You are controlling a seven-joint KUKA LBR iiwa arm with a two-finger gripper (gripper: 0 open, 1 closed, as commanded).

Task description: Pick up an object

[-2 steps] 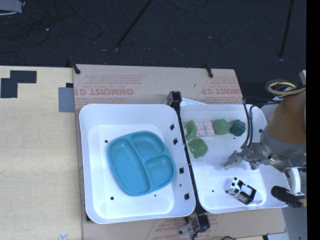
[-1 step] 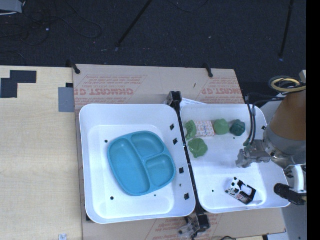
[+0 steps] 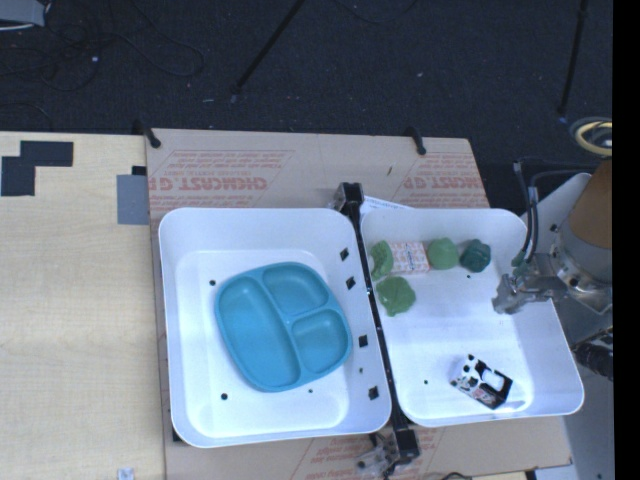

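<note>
A single fixed camera looked down at a slant from above the bench (image 3: 70, 298), far enough off to take in both bins, the left (image 3: 190, 230) and the right (image 3: 545, 368). It seemingly faced the dark floor (image 3: 300, 48) beyond. The arm (image 3: 590, 228) entered from the right.

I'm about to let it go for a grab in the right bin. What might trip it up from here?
1. The green pieces, the pink-and-white packet and the teal piece lie bunched near the far wall, so a grasp may nudge neighbours or catch two.
2. The end effector sits by the right bin's right rim; a straight descent may clip it.
3. The black-and-white object lies low near the front wall, possibly hard to grip.
</note>
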